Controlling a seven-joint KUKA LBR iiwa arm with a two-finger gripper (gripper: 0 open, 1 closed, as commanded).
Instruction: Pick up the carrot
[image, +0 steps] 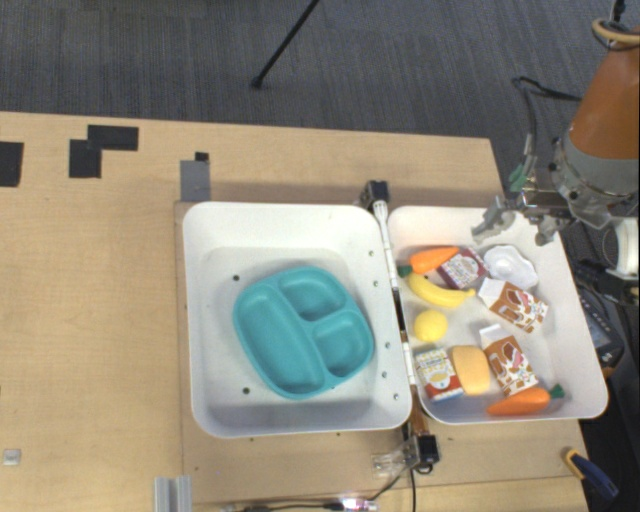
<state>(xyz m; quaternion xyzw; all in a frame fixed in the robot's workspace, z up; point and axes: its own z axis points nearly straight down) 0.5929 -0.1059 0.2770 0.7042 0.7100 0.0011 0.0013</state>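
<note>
Orange, the carrot (518, 402) lies at the near edge of the right bin (590, 345), just right of a yellow block (472, 369) and touching a brown carton (508, 364). A second carrot (433, 259) sits at the far left of that bin, beside a banana (440, 291) and above a lemon (430, 325). The gripper (520, 222) hangs over the bin's far right corner, well apart from both (fingers spread, nothing between them). The left bin (205, 330) holds a teal tray (300, 330).
</note>
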